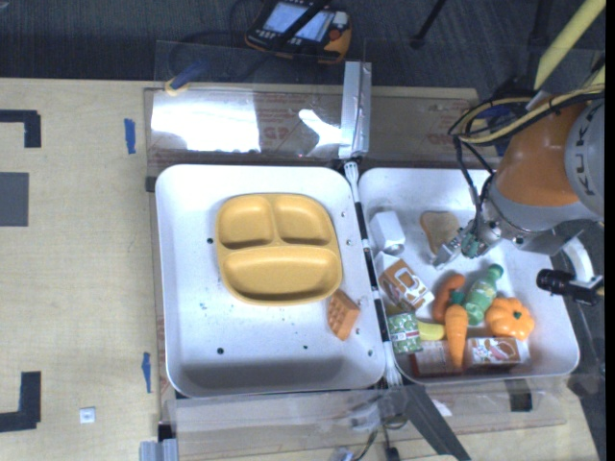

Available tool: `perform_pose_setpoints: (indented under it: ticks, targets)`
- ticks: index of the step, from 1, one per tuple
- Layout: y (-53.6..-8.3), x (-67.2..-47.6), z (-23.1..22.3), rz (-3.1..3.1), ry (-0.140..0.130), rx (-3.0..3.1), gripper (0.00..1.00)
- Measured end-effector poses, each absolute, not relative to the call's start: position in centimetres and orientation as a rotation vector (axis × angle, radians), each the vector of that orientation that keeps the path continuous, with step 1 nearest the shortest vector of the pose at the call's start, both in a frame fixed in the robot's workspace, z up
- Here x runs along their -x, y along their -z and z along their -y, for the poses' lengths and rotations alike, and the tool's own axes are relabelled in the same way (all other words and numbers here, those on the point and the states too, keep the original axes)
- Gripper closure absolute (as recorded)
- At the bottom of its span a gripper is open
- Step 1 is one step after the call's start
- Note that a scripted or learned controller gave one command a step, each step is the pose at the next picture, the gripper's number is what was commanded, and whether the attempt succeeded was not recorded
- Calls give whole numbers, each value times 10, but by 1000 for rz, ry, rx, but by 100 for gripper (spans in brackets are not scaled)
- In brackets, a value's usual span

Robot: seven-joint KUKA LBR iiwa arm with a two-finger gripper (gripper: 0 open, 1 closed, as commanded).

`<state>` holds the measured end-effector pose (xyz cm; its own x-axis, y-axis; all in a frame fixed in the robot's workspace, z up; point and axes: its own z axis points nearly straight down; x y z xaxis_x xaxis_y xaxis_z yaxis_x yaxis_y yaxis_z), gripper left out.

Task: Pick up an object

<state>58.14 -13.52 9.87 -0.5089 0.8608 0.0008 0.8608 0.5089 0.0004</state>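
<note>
Toy foods (468, 323) fill the right bin (567, 349). Reaching from the right, the arm (543, 171), lettered "KU", lowers its gripper (464, 245) beside a tan piece (439, 227); finger state cannot be told.

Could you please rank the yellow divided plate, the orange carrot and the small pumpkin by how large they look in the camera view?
1. Yellow divided plate, by far the largest.
2. Orange carrot, long and thin.
3. Small pumpkin, rounder but shorter.
The carrot and pumpkin cover similar areas, so their order is unsure.

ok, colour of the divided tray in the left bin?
Mustard yellow, plain with no pattern; the divided tray shows clearly in the camera view.
</note>
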Motion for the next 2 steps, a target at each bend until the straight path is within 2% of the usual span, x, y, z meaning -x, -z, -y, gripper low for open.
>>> perform_pose_setpoints:
  ticks: [1, 2]
  targets:
    - [-94, -672, 172, 2605, 9, 1784, 100]
    - [-119, -668, 112, 2775, 1, 1476, 100]
